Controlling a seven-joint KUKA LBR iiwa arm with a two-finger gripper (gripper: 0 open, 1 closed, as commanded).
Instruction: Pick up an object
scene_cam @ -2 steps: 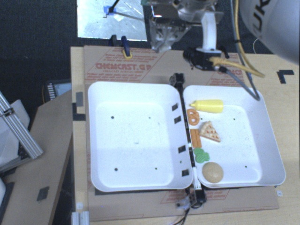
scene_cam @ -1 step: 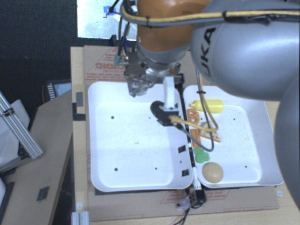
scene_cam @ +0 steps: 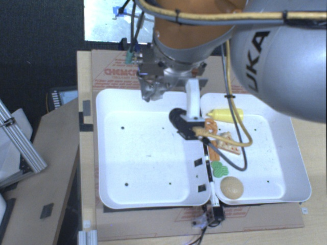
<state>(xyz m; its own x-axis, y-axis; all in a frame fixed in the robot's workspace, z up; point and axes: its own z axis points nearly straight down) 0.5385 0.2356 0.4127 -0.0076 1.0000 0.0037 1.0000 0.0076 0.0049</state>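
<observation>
Yellow object lies at the right bin's far end, apart from the gripper, its opening indiscernible, above the left bin's far rim; an indistinct orange piece, green piece and tan ball share that bin.

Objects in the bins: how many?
4, all in the right bin: yellow piece at the far wall, orange piece nearer, green piece and tan ball in its near-left corner. Arm may hide more.

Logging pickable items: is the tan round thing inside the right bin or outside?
Inside. The tan round thing lies on the right bin floor, near its front left corner.
</observation>
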